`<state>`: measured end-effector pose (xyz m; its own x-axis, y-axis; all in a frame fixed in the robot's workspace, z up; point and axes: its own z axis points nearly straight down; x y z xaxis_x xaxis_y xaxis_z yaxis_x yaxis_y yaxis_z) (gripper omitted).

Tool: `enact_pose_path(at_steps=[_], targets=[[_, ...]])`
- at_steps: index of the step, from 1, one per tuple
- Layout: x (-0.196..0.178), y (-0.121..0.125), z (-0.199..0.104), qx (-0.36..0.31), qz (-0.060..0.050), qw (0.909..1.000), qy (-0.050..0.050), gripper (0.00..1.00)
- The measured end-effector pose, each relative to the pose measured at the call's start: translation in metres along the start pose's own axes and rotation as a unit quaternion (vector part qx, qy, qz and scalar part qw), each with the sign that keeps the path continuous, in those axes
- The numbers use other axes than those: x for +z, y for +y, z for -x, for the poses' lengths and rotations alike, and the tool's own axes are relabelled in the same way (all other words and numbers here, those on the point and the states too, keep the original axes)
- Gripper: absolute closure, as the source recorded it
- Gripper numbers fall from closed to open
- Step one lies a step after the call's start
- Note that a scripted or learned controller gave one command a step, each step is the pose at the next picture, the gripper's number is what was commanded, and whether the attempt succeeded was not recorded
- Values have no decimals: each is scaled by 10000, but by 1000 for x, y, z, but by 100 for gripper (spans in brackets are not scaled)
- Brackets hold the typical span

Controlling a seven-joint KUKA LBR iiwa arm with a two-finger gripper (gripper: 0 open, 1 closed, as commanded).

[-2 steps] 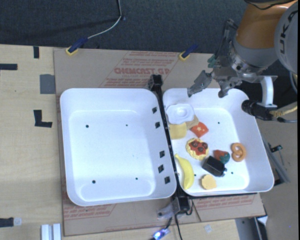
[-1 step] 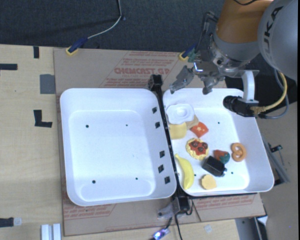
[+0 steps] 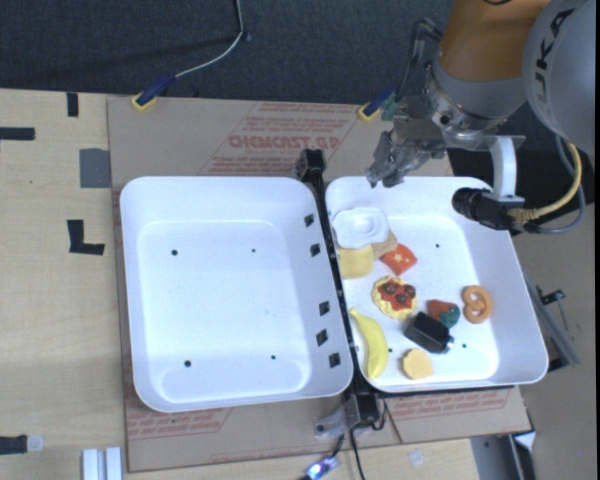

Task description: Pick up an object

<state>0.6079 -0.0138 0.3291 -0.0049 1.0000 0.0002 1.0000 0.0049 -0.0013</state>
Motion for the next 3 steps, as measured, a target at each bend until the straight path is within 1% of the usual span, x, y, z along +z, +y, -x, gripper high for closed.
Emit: enact_pose_path(at_steps=[1,2,3], targets=[[64,-41,-36,12,-39,10000,1,100],[103,10,-80,-2,-6,10000,-4,100],[-7,40,-48,22,60,10000,-5,100]])
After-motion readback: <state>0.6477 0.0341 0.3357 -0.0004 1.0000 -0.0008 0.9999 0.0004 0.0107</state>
